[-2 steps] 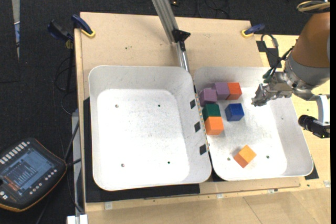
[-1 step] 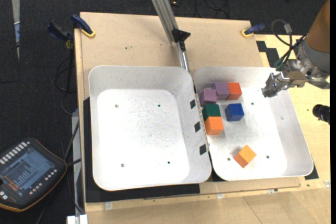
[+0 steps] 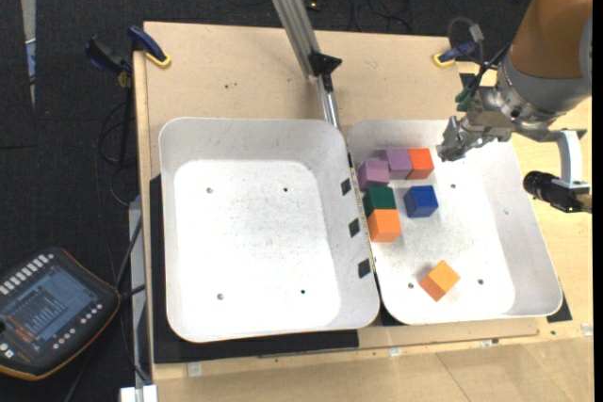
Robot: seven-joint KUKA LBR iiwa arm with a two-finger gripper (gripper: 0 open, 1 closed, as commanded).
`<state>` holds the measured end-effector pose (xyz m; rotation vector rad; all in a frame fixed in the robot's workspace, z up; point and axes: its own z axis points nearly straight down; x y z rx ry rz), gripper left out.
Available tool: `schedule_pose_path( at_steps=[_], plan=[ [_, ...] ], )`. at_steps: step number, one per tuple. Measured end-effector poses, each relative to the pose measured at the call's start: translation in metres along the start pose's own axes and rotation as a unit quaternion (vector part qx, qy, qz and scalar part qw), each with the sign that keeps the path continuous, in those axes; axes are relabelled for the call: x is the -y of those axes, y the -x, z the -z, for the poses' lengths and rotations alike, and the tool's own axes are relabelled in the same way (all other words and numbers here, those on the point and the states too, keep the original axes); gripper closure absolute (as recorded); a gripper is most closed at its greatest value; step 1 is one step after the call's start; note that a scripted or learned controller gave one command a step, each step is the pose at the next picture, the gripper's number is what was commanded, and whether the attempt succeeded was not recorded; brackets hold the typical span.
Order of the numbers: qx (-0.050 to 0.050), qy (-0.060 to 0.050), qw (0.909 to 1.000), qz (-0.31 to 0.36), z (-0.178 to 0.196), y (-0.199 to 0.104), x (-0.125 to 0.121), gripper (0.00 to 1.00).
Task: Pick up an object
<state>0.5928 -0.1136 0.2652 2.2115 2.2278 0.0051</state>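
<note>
The right bin [image 3: 499, 231] holds several small blocks. Two purple blocks [image 3: 387, 167] and an orange-red block [image 3: 420, 162] sit in a row near its back left. Below them are a green block [image 3: 380, 198], an orange block [image 3: 383, 224] and a blue block [image 3: 421, 201]. Another orange block [image 3: 439, 280] lies alone toward the front. My gripper [image 3: 452, 146] hangs over the back of the right bin, just right of the orange-red block and above it. Nothing shows between its fingers.
The left bin [image 3: 250, 226] lies beside the right one, their rims meeting at the centre. A slanted metal pole [image 3: 287, 0] runs down to the bins' back junction. Clamps [image 3: 141, 42] sit at the bench's back corners. A teach pendant [image 3: 47, 311] lies at lower left.
</note>
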Motion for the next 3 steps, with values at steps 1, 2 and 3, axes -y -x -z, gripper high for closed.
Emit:
schedule_pose_path(
  at_steps=[1, 2, 3],
  plan=[
    [0.0, -0.001, 1.0, 0.0, 0.002, -0.058, -0.01, 1.0],
    [0.0, -0.003, 1.0, 0.0, -0.015, -0.116, -0.022, 1.0],
    [0.0, 0.0, 1.0, 0.0, -0.013, -0.162, -0.042, 1.0]
  ],
)
